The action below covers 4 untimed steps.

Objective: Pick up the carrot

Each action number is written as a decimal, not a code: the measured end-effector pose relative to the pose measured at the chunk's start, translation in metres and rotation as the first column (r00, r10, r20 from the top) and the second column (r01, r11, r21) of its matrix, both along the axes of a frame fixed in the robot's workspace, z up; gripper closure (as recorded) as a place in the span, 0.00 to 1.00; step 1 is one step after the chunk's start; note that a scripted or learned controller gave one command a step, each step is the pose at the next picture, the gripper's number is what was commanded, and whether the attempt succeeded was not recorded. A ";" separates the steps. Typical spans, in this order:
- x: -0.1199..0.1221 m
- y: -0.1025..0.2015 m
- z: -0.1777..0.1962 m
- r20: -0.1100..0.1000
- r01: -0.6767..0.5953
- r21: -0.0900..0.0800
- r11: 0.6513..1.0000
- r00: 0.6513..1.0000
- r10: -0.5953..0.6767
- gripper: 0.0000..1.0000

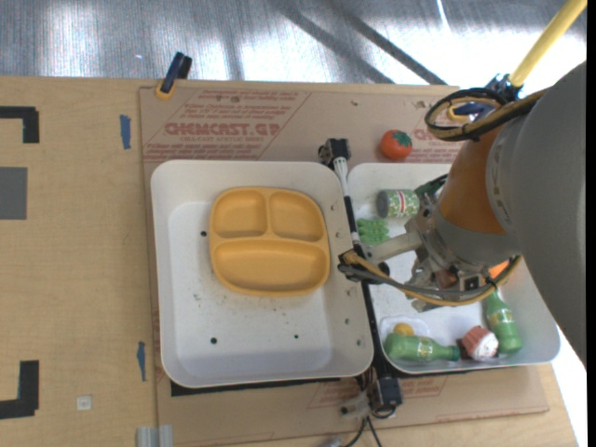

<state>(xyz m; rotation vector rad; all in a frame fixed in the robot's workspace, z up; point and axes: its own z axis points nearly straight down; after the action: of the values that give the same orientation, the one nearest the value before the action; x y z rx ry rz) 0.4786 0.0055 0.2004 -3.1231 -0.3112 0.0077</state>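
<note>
The grey arm [545, 184] reaches in from three o'clock and fills the frame's right side, its bulk running from the two o'clock corner down toward four o'clock. An orange band [466, 198] rings it above the wrist, just right of centre. Below the band the wrist bends down and toward nine o'clock, ending in the gripper [438, 273], which sits low at about four o'clock from the frame's centre. Black and yellow cables [391, 282] loop out from the wrist toward nine o'clock, and another coil of cable [461, 115] lies against the arm near one o'clock. The fingers are hidden beneath the wrist.
</note>
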 end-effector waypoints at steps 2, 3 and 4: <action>0.000 -0.009 -0.016 0.000 -0.198 0.001 0.980 0.980 0.198 1.00; 0.000 -0.049 -0.016 0.003 -0.039 -0.002 0.999 0.999 0.039 1.00; 0.001 -0.033 -0.016 0.005 -0.003 -0.002 1.000 1.000 0.003 1.00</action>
<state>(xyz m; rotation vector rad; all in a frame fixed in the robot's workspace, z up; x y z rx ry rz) 0.4794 -0.0276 0.1843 -3.1248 -0.3168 0.0008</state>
